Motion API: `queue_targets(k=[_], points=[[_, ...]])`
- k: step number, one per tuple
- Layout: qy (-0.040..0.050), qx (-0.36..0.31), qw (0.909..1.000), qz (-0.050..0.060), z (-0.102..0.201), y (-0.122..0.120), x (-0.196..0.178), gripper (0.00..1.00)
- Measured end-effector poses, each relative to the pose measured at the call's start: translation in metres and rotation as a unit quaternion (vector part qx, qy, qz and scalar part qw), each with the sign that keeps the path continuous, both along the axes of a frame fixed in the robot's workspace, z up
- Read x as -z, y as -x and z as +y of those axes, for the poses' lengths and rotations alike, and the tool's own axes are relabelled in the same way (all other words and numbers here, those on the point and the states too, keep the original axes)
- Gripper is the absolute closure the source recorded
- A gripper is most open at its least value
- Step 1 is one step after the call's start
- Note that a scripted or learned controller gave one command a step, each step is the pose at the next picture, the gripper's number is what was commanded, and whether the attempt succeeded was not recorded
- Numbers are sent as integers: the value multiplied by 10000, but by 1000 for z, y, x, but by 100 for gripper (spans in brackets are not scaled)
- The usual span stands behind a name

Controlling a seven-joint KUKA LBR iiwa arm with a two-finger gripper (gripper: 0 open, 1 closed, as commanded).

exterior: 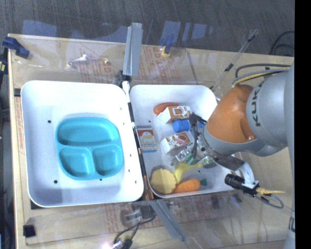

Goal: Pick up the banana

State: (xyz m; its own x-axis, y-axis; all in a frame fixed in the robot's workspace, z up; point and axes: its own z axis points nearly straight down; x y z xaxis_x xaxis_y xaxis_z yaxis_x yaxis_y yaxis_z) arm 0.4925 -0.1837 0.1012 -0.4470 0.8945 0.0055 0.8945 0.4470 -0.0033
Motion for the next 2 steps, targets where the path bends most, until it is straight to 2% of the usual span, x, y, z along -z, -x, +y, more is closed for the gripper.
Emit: queue_targets(k=[1, 2], points=[[18, 748, 9972, -23, 40, -62, -111, 100], [17, 751, 9972, -21, 39, -61, -111, 0]])
